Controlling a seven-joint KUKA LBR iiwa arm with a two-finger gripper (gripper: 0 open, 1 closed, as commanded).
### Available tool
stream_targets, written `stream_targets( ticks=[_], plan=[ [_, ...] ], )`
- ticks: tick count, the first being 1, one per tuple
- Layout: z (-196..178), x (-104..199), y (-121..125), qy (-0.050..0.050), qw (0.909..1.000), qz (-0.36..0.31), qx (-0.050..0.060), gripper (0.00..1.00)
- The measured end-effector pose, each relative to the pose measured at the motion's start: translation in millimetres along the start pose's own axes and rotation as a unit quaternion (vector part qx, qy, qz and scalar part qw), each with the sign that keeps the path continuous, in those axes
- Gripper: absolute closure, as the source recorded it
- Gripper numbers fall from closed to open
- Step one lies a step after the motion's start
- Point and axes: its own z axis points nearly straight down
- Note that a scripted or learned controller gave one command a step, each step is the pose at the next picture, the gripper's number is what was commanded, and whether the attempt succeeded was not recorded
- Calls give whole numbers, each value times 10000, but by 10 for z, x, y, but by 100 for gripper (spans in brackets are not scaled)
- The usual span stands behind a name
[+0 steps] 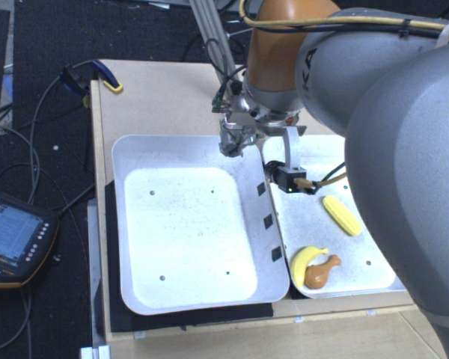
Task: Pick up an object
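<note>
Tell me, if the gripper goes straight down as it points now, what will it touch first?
Probably the far rim of the left bin, near the wall between the two bins. The gripper hangs above that corner, though depth is hard to judge.

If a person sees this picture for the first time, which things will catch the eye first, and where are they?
The big grey arm with its orange band fills the right and top, and its pincer hangs over the far edge of the left bin. In the right bin, the bright toys stand out: a yellow corn cob in the middle, and a banana touching a brown drumstick at the near edge.
</note>
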Motion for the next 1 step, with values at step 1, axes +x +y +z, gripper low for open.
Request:
stream_targets(
  ticks=[1],
  plan=[
    [9,-29,-3,-9,10000,21,11,0]
  ],
)
